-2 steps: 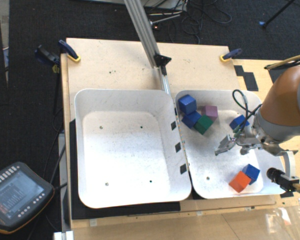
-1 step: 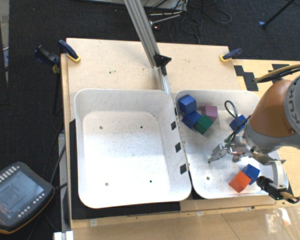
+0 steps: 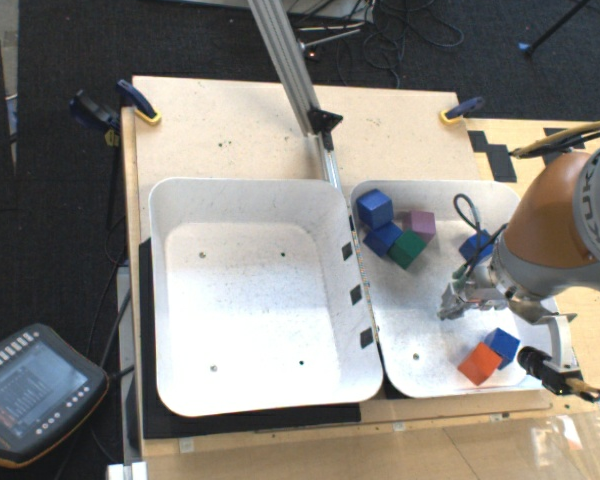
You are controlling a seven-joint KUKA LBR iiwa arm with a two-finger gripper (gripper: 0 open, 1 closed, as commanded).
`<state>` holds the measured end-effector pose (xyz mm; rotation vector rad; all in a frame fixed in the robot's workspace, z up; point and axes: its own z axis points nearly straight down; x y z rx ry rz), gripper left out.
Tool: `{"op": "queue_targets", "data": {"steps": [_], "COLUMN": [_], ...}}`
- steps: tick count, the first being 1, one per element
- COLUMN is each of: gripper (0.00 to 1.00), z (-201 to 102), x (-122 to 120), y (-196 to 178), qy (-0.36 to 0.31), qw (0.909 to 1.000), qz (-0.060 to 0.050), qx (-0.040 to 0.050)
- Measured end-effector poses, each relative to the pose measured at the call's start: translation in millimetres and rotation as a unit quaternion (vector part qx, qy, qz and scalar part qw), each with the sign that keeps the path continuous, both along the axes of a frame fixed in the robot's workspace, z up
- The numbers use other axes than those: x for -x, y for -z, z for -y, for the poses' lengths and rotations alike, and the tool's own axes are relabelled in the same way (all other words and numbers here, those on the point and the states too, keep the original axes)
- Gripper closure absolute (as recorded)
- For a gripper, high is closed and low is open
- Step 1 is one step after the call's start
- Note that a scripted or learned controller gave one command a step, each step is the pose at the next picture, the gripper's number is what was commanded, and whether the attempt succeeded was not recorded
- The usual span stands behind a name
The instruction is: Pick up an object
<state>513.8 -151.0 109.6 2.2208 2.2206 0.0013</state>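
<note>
The pincer [image 3: 458,303], its state impossible to tell, hangs over the right bin [image 3: 430,373]; approach step; next, descend onto the orange block [image 3: 479,364].

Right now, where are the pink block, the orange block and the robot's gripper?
pink block [image 3: 420,223], camera view, top face.
orange block [image 3: 479,364], camera view, top face.
gripper [image 3: 458,302], camera view, between the fingertips.

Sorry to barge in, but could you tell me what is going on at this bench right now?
A robot arm reaches in from the right, its gripper low inside the right bin, over bare floor. No block shows between its fingers. An orange block touching a blue block lies just in front of it. Four more blocks, two blue, one pink, one green, cluster at the bin's far corner. The left bin sits alongside.
</note>
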Motion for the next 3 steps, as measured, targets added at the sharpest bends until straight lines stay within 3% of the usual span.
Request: {"op": "queue_targets", "data": {"steps": [3], "gripper": [1.0], "z": [-1], "x": [-19], "y": [-171], "qy": [-0.002], "qw": [1.0], "qz": [0.003], "qx": [0.001]}}
